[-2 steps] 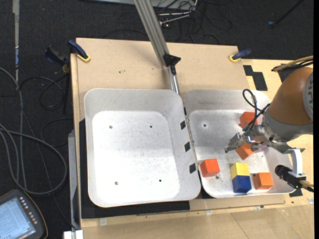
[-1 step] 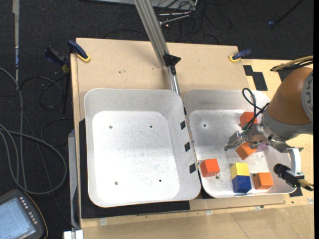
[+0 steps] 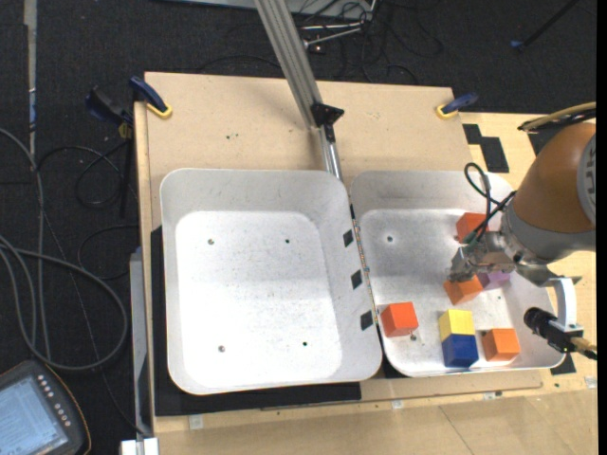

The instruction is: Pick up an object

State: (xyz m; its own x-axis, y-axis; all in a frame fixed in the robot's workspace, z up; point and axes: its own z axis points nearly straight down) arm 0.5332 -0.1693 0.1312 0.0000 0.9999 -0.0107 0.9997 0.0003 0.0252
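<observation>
My gripper (image 3: 466, 275) hangs low in the right bin (image 3: 408, 226), near its right side, with the arm coming in from the right. An orange block (image 3: 463, 290) lies right under the fingertips, and a purple piece (image 3: 495, 278) peeks out beside it. Another orange block (image 3: 469, 225) sits just behind the gripper. Nearer the front edge lie an orange cube (image 3: 399, 318), a yellow block (image 3: 456, 323) touching a blue block (image 3: 460, 350), and an orange block (image 3: 501, 344). The wrist hides how the gripper meets the block beneath it.
The left bin (image 3: 251, 273) stands beside the right one, joined by black clips along the shared rim. A metal pole (image 3: 289, 50) slants down from the top to the bins' back edge. Clamps (image 3: 152, 98) sit at the board's back corners.
</observation>
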